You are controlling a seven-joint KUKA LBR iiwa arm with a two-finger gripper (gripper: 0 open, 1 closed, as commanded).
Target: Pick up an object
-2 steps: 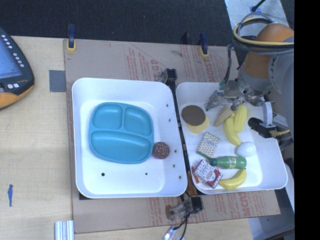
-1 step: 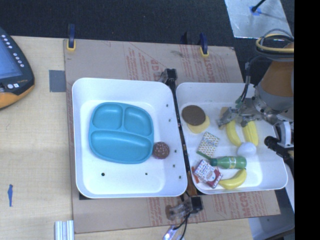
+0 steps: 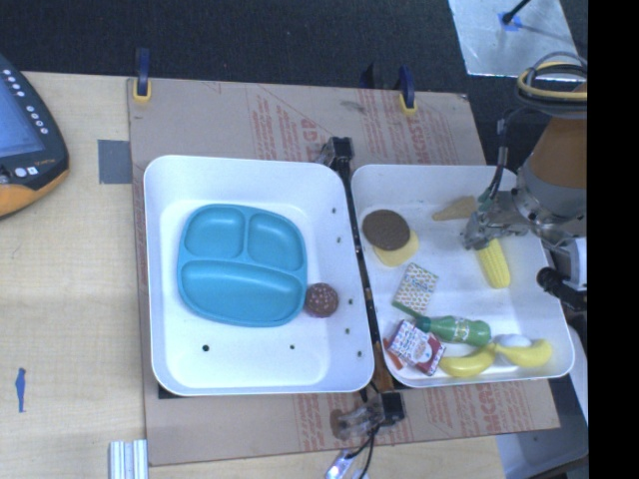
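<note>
Scanning from the left, the bench (image 3: 70,297) carries a grey and orange tablet-like device (image 3: 25,133) at its edge, then a cardboard sheet (image 3: 250,118) clamped at the back under two white bins. The left bin (image 3: 165,357) holds a blue divided plate (image 3: 243,264) with a small brown ball (image 3: 320,299) just beside it. The right bin (image 3: 454,183) holds a brown-topped round piece (image 3: 387,236), a patterned packet (image 3: 415,287), a red packet (image 3: 412,347), a green bottle (image 3: 454,328), a banana (image 3: 494,357) and a corn cob (image 3: 493,262).

The hand (image 3: 486,230) sits low over the right bin, touching or just above the corn cob's upper end; whether its fingers are apart or together I cannot tell. This looks like the reach-and-grasp step, with nothing lifted yet. Next it likely needs to close squarely across the cob and rise straight. Beyond the bench lies dark floor.
</note>
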